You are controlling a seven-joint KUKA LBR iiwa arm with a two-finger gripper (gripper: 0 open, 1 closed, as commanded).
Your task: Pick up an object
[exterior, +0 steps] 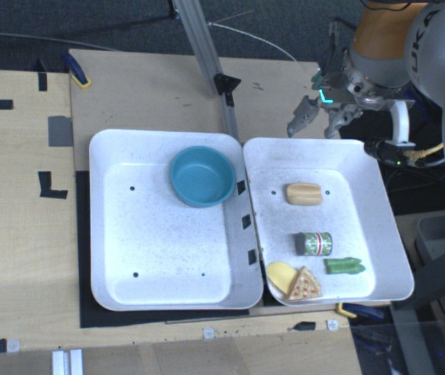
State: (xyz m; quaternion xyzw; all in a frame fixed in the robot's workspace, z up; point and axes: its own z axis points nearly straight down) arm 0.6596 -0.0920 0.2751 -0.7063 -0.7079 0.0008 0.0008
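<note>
We are seeing two white bins [120, 287] in what looks like smooth plastic, finely speckled. The blue bowl [202, 176] is looking like matt plastic. The bench [19, 248] is showing a pale, wood-like matt surface. The small can [314, 244] is looking glossy, and the bread roll [304, 194] is looking smooth, like moulded plastic.

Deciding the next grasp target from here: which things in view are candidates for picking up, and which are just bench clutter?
Pickable:
blue bowl in the left bin
bread roll, small can, green piece, yellow wedge and pizza slice in the right bin

Just lying about:
metal pole
black tape marks
yellow clips

The gripper hangs open above the right bin's far edge, holding nothing.
</note>
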